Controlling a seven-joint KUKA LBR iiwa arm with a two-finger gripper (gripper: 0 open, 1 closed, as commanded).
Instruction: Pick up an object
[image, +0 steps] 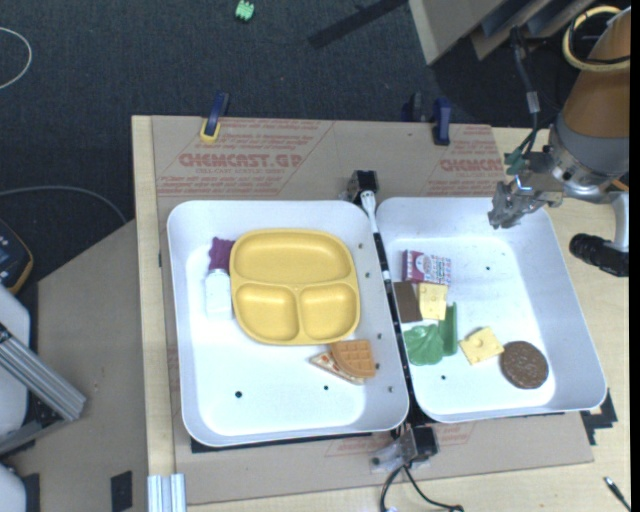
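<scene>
Waffle wedge (348, 360) at near edge of left bin (190, 330), untouched; nothing lifted yet.

Judged at the very start: every step of the pick left to do. Gripper (510, 210) poised over far corner of right bin (560, 290), nothing between its fingers, opening too small to tell. Likely targets well apart from it, clustered toward near side: brown cookie (524, 364), cheese block (481, 346), green leaf (430, 342), small carton (427, 267). Yellow divided plate (295, 284) resting in left bin.

Red print is running across the brown board (330, 150) under the bins, reading what looks like "CHEMCAST GP" at its upper left; a second, partly cut-off run at the upper right is staying too faint to read.
</scene>
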